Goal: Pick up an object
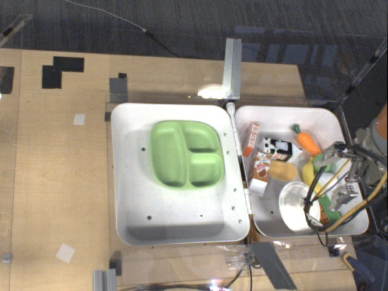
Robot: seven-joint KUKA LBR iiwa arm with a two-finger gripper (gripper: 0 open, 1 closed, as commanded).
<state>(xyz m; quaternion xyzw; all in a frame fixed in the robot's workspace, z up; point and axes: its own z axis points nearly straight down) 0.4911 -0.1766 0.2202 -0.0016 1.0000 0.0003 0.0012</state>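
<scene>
**Gripper low in a crowded right bin**

The desk (54, 180) carries 2 white bins. The left bin (133, 211) holds a green divided plate (185, 154). The right bin (351, 226) holds the pickable clutter: a toy carrot (307, 141), a black-and-white carton (276, 146), a red-and-white box (262, 164), a tan block (282, 171), a yellow piece (309, 173), a white cup (295, 206) and something green (328, 204) near the bottom right corner.

The gripper (339, 190) sits over the right side of that bin, tangled in view with its own cables; whether it is spread or closed cannot be told, and no object can be confirmed in its grasp.

Likely risks from here: the items near it are packed tight, so a descent could land on the cup's rim or between 2 things and push them aside rather than catch 1. The bin wall is close on that side, and a collision or a pinch against it seems possible. Rounded, smooth pieces would probably slip out on lifting.
</scene>
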